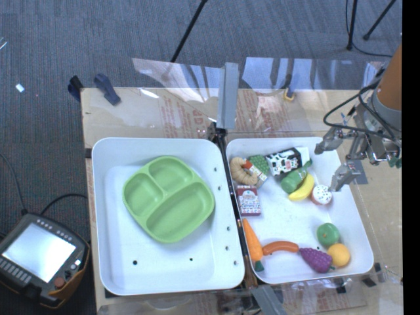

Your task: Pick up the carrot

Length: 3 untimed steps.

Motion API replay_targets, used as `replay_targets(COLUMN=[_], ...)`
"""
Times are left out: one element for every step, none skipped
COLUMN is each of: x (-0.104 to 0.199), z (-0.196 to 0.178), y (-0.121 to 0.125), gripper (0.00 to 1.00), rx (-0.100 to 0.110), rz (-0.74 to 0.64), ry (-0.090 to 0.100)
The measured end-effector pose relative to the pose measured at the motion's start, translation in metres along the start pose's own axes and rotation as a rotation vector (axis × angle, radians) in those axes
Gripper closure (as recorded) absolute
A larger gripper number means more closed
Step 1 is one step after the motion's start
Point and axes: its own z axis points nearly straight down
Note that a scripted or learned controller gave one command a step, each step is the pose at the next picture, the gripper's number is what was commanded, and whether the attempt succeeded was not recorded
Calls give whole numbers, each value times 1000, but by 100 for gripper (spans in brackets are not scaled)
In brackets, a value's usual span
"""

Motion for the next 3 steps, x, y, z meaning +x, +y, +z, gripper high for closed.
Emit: replay_targets(x=[46,94,97], z=[-59,-40,-110], y=[-39,-39,-39], gripper=[0,0,0], rx=[1,-3,-1], rz=[-282,-752,-1031], ry=[-4,0,-3])
